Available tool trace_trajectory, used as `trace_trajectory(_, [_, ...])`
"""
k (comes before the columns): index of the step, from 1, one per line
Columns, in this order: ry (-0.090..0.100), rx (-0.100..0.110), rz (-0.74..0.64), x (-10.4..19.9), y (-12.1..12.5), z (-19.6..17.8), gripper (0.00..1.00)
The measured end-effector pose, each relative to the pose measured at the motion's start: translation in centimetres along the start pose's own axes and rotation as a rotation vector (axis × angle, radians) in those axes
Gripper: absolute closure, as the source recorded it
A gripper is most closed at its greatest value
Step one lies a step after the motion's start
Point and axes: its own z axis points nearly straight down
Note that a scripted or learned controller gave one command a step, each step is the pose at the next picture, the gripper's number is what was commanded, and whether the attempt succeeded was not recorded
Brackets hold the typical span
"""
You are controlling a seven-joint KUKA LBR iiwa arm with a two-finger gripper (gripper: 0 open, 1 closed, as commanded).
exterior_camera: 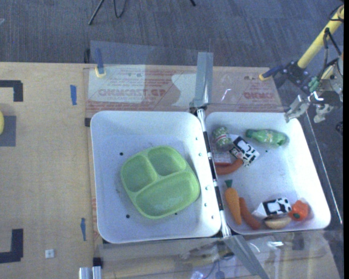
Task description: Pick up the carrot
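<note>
I see the orange carrot with green top (233, 204) against the right white bin's (319, 180) left wall, near its front corner. A red sausage-shaped piece (249, 215) touches it. The gripper (305, 103) is blurred at the bin's far right corner; I cannot tell its state.

The setting is presenting as a robotics lab test cell. A plywood bench (43, 180) is carrying two white bins (103, 218), black corner markers (13, 90) and blue tape tabs (73, 94). Clear plastic guards (147, 65) are fencing the bins. Grey carpet (218, 27) is lying beyond, with tripod legs (106, 11) standing on it.
</note>
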Motion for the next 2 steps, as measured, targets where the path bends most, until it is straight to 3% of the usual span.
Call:
trace_trajectory(1, [0.011, 0.005, 0.070, 0.1, -0.6, 15.6, 0.00])
trace_trajectory(2, [0.002, -0.002, 0.284, 6.6, -14.9, 17.0, 0.00])
